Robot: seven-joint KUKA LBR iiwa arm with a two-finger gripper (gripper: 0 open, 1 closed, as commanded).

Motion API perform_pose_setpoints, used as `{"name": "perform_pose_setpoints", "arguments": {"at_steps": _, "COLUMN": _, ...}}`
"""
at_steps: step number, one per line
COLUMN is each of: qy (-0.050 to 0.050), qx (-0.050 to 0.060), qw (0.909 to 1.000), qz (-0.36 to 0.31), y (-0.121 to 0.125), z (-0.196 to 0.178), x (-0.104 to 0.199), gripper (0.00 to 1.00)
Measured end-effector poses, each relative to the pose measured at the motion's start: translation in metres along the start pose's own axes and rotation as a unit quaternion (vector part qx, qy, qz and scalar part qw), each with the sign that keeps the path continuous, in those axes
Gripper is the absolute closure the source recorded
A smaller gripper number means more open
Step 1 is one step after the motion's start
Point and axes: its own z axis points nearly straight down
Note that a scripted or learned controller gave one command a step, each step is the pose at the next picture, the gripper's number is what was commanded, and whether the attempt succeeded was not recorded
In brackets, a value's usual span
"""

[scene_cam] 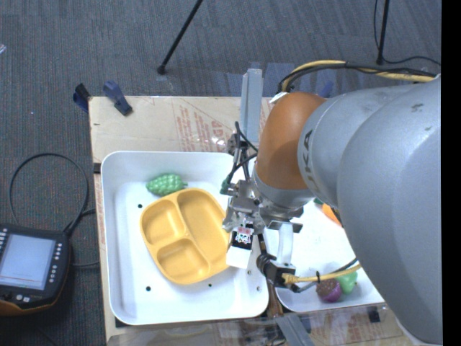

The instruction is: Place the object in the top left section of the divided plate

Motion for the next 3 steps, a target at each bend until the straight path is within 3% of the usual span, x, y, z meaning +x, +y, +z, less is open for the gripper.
{"name": "perform_pose_setpoints", "arguments": {"at_steps": 1, "qy": 0.001, "qx": -0.002, "qw": 0.9782, "qz": 0.208, "y": -0.021, "z": -0.057, "x": 0.073, "gripper": 1.00}}
{"name": "perform_pose_setpoints", "arguments": {"at_steps": 2, "qy": 0.000, "qx": -0.002, "qw": 0.9829, "qz": 0.184, "y": -0.077, "z": -0.075, "x": 0.098, "gripper": 1.00}}
{"name": "perform_pose_setpoints", "arguments": {"at_steps": 3, "qy": -0.001, "qx": -0.001, "qw": 0.9876, "qz": 0.157, "y": -0.060, "z": -0.097, "x": 0.024, "gripper": 1.00}}
